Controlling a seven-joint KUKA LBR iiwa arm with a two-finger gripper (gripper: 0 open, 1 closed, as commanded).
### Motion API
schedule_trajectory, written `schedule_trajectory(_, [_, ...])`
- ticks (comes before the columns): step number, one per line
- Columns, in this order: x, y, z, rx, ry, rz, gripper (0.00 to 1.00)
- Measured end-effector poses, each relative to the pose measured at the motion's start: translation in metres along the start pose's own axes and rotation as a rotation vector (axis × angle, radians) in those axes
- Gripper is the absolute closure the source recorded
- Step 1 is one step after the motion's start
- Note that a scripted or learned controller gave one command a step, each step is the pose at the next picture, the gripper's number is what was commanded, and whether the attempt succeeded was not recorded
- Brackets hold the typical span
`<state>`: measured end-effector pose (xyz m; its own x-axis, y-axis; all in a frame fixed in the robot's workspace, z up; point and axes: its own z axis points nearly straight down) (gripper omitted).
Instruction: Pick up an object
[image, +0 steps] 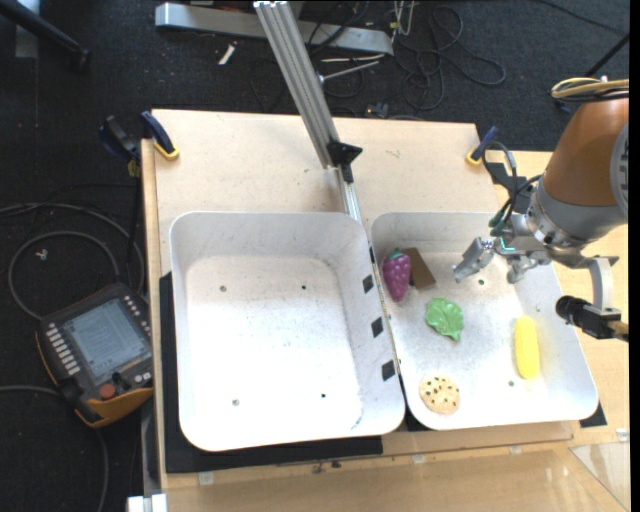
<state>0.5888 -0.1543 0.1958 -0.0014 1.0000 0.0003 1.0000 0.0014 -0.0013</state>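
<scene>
My gripper (494, 267) hangs over the back of the right bin (575, 395), open, with nothing between its fingers. The bin holds a purple bunch of grapes (397, 274) beside a brown block (420, 270) at its back left. A green leafy piece (445, 318) lies in the middle, below and left of the gripper. A yellow oblong piece (526, 347) lies toward the right wall. A round speckled cookie (439, 394) sits near the front wall.
The left bin (200, 235) stands beside the right one, with their walls meeting in the middle. A slanted metal rail (305, 85) rises from the back of the bench. Clamps sit at the bench's back corners (160, 135).
</scene>
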Motion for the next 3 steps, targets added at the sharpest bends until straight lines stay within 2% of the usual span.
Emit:
schedule_trajectory(2, [0.008, -0.005, 0.100, 0.003, 0.000, 0.002, 0.00])
schedule_trajectory(3, [0.008, -0.003, 0.087, -0.003, -0.001, 0.002, 1.00])
